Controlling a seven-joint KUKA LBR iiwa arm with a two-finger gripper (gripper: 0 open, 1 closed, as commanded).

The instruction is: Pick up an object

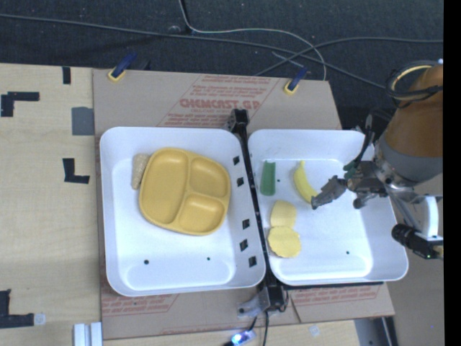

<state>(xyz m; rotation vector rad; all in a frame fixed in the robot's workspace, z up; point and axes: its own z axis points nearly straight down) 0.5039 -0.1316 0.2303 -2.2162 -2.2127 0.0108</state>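
Note:
The right bin [360,265] holds a yellow banana [304,182], a green block [268,178] and two pale yellow round slices [284,213] [285,242]. My gripper [338,194] hangs over the right half of that bin, just right of the banana. Its two dark fingers [324,193] are spread apart, open, and hold nothing. The arm's orange band [421,114] is at the right edge.
In the left bin [122,265] lies a yellow divided plate [183,191], partly covering a tan sponge-like piece [138,170]. A black clip strip [248,193] runs between the bins. Cables cross the dark floor behind the cardboard.

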